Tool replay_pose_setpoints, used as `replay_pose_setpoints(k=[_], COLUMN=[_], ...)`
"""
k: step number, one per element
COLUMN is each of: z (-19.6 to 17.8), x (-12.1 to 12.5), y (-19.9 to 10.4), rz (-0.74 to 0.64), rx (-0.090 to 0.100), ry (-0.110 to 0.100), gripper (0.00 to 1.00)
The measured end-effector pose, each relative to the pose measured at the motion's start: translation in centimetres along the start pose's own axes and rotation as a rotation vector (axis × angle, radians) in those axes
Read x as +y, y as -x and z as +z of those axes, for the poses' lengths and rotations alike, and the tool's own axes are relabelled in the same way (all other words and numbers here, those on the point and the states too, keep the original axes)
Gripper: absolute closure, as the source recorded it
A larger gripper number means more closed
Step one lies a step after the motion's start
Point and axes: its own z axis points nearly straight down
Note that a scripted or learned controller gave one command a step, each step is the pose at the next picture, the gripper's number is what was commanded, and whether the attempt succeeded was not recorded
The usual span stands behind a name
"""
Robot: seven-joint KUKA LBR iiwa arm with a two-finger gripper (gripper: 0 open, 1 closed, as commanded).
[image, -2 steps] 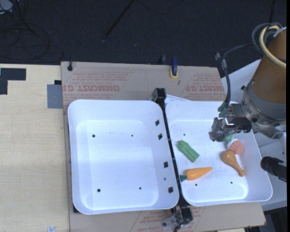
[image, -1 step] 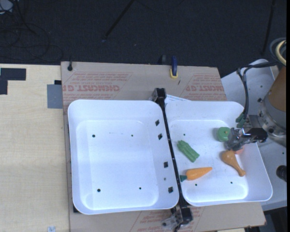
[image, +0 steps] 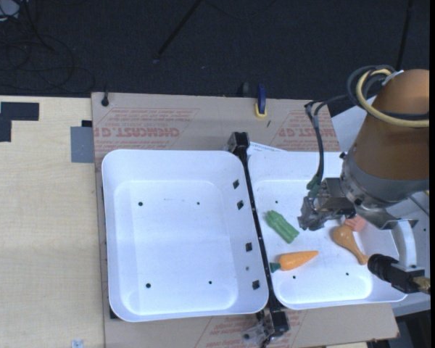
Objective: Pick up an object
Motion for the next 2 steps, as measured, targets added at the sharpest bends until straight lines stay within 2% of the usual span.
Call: replay_pose_setpoints(k=[1, 2], z=[-10.4, -7.4], x=[4.9, 0.3], y=[-4.5, -8.8], rz=[0.002, 0.003], rx=[-0.002, -0.002], ry=[0.016, -0.002], gripper=[1.0, 1.0])
